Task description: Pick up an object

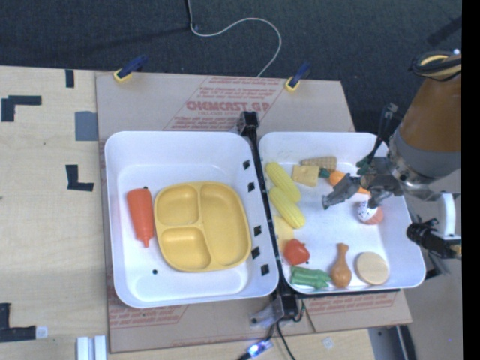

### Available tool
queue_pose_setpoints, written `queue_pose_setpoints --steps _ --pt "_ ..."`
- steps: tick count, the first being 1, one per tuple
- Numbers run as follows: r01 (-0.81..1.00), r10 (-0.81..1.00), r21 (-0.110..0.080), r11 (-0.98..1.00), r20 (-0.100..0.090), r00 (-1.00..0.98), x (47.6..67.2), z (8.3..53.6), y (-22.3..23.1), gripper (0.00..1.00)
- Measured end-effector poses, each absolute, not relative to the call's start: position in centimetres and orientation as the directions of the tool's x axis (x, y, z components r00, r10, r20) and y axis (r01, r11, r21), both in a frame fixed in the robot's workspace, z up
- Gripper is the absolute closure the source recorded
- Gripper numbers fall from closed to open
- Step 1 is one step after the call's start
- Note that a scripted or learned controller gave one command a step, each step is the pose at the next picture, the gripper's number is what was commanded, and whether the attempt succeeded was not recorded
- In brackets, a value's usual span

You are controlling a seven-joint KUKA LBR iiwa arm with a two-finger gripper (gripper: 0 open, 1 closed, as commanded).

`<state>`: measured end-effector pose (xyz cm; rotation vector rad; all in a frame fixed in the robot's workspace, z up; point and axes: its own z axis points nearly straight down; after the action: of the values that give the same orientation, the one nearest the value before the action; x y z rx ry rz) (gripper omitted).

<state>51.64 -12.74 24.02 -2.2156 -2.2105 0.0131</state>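
Over the right bin, our gripper hangs spread wide and empty above the carrot piece; crowded neighbours there could make us nudge rather than grasp.

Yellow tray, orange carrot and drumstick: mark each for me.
Yellow tray (201,226), camera view, centre divider.
Orange carrot (140,214), camera view, mid-body.
Drumstick (341,266), camera view, mid-length.

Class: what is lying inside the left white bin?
Inside the left white bin lie a yellow divided plate and, beside it at its left, an orange carrot. The bin floor under the plate is covered, so anything there cannot be seen.
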Motion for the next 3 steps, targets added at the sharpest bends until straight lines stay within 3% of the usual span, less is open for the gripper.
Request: queue_pose_setpoints --steps 1,3 --pt "1.0 1.0 -0.002 0.001 0.001 -0.001 51.9 24.6 -12.7 0.0" --pt "1.0 1.0 -0.007 0.001 0.001 -0.001 52.2 14.3 -10.7 0.0"
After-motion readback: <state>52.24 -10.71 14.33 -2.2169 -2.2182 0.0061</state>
